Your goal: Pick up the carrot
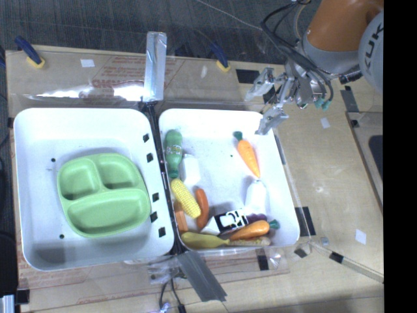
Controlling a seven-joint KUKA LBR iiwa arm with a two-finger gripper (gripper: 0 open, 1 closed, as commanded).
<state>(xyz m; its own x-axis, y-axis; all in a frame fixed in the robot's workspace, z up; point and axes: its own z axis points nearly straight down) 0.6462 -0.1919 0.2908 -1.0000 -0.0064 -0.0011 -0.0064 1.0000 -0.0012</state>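
The carrot (248, 156) is orange with a small green top. It lies in the right bin (215, 119) close to the right wall, tip pointing toward the near side. My gripper (263, 105) hangs over the bin's far right corner, just beyond and to the right of the carrot's green top, apart from it. Its two metal fingers (268, 120) are spread, with nothing between them.
The right bin also holds a green bottle (173, 150), a corn cob (185, 197), a white bottle (256, 195), a second orange vegetable (250, 229) and several other toy foods at the near side. A green divided plate (103, 194) lies in the left bin (39, 126).
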